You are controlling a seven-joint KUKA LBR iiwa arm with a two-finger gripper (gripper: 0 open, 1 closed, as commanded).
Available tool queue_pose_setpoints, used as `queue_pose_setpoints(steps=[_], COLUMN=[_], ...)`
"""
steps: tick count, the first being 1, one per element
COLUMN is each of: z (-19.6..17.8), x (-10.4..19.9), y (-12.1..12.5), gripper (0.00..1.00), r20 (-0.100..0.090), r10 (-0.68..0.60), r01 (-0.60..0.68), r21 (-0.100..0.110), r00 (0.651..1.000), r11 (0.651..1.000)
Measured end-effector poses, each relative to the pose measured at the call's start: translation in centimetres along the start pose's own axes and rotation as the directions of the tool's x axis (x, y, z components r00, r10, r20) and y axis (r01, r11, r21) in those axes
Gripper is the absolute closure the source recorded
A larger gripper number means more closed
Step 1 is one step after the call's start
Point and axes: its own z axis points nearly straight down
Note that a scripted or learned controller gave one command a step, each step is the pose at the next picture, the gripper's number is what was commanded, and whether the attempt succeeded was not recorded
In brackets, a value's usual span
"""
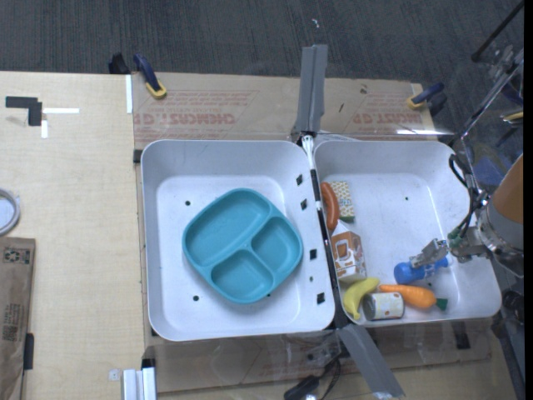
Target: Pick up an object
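Over the right bin, the gripper sits low beside a blue object; its opening cannot be determined, and nothing is lifted yet, so the pick remains. By size: the left bin holds a teal divided plate; the right bin holds a carton, carrot, banana and can.

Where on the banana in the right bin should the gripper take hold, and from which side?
Grip the banana across its curved middle, coming straight down from above. It lies flat in the right bin's near-left corner, hemmed in by the wall and the small can beside it, so sideways approaches look blocked; fingers probably fit best across its narrow width.
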Motion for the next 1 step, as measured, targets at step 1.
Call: queue_pose_setpoints(steps=[1], z=[-1.11], x=[-0.28], y=[0.2], gripper=[1.0], r20=[0.008], r10=[0.004], r01=[-0.004], r21=[-0.008], r00=[1.0], r11=[1.0])
